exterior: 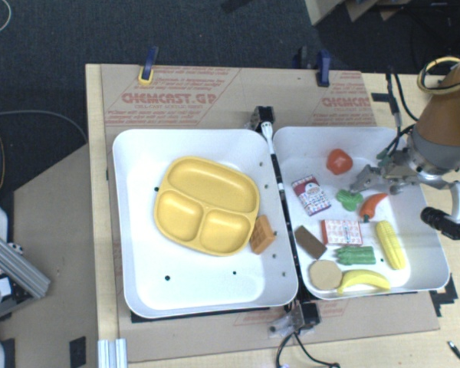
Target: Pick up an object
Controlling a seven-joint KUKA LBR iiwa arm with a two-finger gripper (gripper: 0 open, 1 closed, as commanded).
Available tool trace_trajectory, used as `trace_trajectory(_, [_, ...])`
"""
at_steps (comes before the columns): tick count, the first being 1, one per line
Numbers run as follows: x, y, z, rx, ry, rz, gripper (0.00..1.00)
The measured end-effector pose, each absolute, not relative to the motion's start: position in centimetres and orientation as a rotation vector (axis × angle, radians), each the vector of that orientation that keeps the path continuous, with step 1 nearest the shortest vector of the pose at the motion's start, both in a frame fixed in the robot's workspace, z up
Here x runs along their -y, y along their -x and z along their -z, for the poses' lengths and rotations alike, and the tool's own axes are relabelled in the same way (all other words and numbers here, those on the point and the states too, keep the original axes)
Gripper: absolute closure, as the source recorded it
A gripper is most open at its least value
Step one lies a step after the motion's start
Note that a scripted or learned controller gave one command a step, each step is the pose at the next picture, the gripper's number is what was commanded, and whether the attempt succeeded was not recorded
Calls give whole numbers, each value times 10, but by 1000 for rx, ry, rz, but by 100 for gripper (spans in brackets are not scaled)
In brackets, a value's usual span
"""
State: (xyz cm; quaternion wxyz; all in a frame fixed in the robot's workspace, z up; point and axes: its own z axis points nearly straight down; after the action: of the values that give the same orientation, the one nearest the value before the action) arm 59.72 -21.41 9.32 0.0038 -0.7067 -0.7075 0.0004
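Camera view: gripper [368, 181] above green toy [349, 200], grip state unclear. Crowded bin [291, 148]; carrot [373, 203] may get bumped.

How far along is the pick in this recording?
Nothing looks picked yet: the tomato, corn, banana and other items all lie in the right bin. In hand: the hand is low over that bin near the carrot. Left: a grasp and a lift.
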Motion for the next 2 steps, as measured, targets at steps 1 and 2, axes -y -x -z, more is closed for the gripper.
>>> trace_trajectory(1, [212,-599,-87,2221,2219,5,0])
trace_trajectory(2, [213,-600,-98,2225,2223,7,100])
